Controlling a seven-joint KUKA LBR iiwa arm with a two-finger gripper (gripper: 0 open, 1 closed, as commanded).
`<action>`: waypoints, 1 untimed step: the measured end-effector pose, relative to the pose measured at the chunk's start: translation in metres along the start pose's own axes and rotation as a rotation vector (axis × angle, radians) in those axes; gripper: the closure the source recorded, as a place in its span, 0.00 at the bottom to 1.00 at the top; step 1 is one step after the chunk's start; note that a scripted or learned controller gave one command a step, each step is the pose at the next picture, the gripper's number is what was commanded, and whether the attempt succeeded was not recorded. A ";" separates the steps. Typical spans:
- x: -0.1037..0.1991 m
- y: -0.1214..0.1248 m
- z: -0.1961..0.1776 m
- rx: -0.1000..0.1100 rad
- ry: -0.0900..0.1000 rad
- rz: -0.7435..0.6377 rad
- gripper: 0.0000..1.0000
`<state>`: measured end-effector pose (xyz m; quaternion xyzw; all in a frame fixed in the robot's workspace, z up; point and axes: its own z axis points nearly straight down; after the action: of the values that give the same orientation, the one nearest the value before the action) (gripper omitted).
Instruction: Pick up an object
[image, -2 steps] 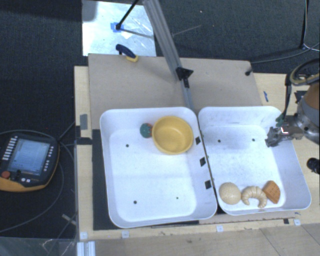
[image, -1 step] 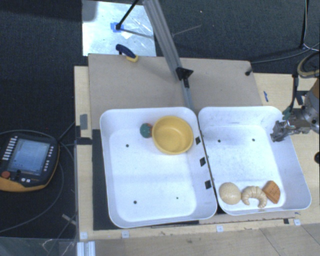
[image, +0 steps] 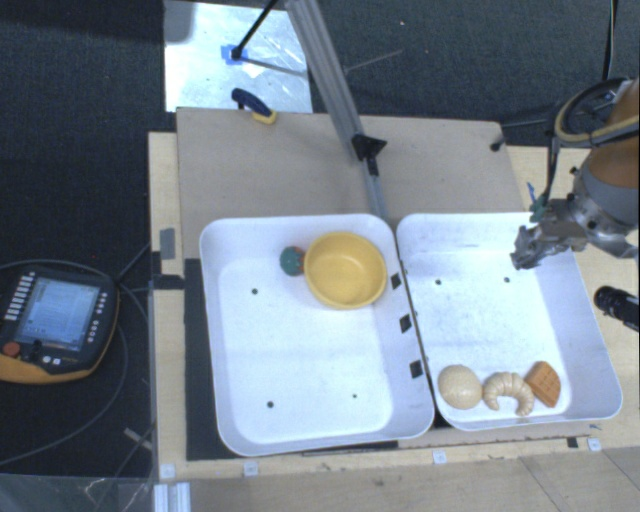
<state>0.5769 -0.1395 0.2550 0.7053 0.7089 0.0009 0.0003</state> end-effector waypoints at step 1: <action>0.048 0.014 -0.006 0.000 0.000 0.000 1.00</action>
<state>0.5909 -0.0918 0.2612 0.7053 0.7089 0.0008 0.0001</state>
